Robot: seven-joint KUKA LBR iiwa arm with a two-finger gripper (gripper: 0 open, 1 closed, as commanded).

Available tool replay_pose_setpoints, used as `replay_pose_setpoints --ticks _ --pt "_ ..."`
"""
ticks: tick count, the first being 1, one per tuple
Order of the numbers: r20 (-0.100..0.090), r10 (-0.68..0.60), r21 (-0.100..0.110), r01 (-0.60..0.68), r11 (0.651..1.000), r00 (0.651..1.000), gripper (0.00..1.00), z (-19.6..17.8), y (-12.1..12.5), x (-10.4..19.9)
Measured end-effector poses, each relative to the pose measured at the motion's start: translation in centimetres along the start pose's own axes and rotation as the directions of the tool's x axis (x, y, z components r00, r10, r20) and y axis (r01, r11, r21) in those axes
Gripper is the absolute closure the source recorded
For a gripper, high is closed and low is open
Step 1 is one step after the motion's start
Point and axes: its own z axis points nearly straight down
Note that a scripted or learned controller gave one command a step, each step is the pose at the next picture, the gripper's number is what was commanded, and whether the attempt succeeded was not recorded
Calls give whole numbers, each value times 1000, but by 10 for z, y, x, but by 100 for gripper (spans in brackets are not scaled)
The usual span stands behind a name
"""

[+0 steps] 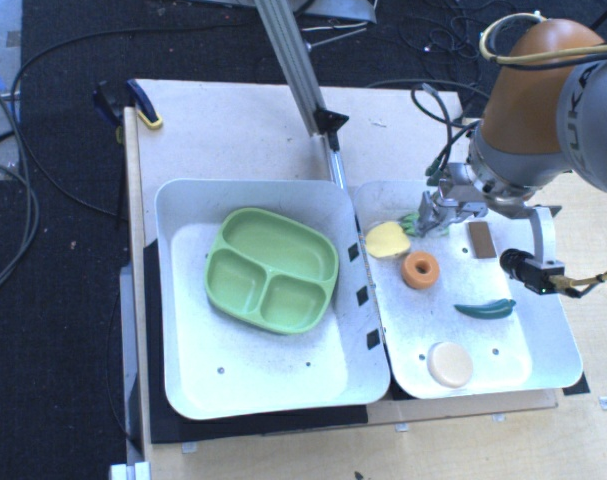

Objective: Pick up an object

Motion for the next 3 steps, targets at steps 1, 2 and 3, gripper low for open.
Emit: replay_pose_setpoints --ticks 1,2,3 --pt "0 0 0 0 1000 1000 100 -7 -4 53" --pt "0 1 2 -1 1000 1000 100 1 -12 96" --pt "-1 -1 1 1 1000 1000 100 -2 -19 146"
